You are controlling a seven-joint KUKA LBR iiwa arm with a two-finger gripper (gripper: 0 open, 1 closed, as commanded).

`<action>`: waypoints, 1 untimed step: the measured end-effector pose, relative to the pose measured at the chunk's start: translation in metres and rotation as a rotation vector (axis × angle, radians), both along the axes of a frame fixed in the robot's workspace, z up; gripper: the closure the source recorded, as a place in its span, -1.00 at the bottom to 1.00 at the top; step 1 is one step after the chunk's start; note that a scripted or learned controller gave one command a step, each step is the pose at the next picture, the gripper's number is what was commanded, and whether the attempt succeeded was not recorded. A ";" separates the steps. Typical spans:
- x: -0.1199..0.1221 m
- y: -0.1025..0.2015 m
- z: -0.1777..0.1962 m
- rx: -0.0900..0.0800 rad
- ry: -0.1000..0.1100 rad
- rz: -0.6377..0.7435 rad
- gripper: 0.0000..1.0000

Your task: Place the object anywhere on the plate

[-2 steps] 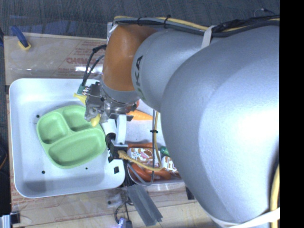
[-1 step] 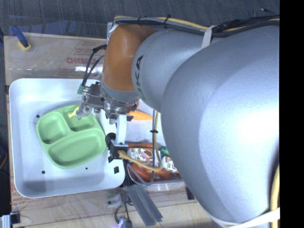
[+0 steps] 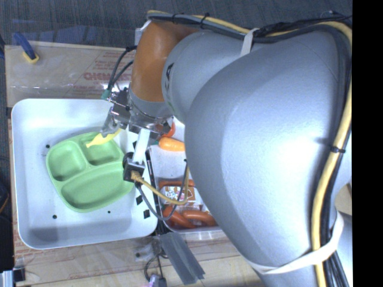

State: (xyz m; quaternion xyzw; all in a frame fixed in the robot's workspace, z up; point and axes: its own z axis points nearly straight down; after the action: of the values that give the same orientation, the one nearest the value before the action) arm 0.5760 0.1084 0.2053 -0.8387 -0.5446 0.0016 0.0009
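Where the brown board (image 3: 66, 70) behind the bins is seen, faint reddish printing runs across it, but it is too blurred to be read; a printed label on a packet (image 3: 175, 193) in the right bin (image 3: 197, 235) is likewise too small to be made out. At the end of the grey arm (image 3: 257, 136), below its orange band (image 3: 149, 58), the claw (image 3: 111, 127) is seen hanging over the upper right corner of the green plate (image 3: 90, 172). How it stands, together or apart, cannot be told, since it is masked by the wrist hardware. A yellow object (image 3: 100, 139) is seen just beneath the claw, lying across the plate's upper rim and the upper right compartment; whether it is gripped or only touched cannot be told. The plate, divided into three compartments, lies in the left white bin (image 3: 36, 220). An orange item (image 3: 172, 143) and red items (image 3: 190, 219) are seen in the right bin, partly hidden by the arm. A blue and yellow object (image 3: 25, 48) lies on the bench at the upper left.
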 end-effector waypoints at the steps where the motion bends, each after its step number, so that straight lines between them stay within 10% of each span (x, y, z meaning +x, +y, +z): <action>1: 0.041 0.071 0.026 0.000 -0.001 0.091 -1.00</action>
State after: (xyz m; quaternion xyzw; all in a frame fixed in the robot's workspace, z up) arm 0.6170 0.1793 0.2309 -0.8131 -0.5822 0.0014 0.0008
